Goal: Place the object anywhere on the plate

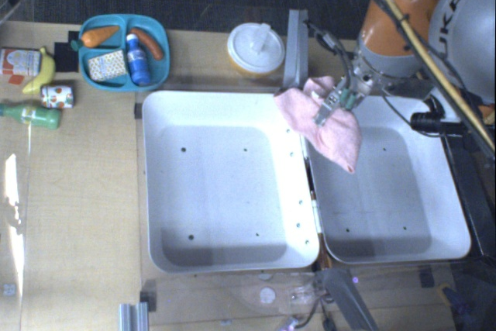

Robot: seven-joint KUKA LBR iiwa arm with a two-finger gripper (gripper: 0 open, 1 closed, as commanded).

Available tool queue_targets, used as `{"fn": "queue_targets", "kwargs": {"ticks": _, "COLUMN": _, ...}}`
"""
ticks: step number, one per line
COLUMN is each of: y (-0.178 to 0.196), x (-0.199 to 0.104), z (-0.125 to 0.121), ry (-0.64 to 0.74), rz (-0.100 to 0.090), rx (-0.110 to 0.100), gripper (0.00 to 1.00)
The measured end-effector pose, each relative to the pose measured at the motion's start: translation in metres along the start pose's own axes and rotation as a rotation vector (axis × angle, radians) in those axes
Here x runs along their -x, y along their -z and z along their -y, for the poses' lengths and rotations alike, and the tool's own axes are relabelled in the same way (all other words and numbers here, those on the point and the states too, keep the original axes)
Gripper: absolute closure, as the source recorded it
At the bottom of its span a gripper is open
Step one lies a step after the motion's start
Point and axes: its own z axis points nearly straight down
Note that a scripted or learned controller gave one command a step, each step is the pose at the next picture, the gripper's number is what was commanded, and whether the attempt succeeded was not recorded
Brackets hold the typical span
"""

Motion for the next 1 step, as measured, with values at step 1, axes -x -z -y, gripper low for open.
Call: {"fn": "queue_targets", "kwargs": {"ticks": 1, "y": -0.0005, "x": -0.0318, "z": -0.0336, "ry": 0.403, "rz": 0.001, "rx": 0.002, "gripper": 1.00}}
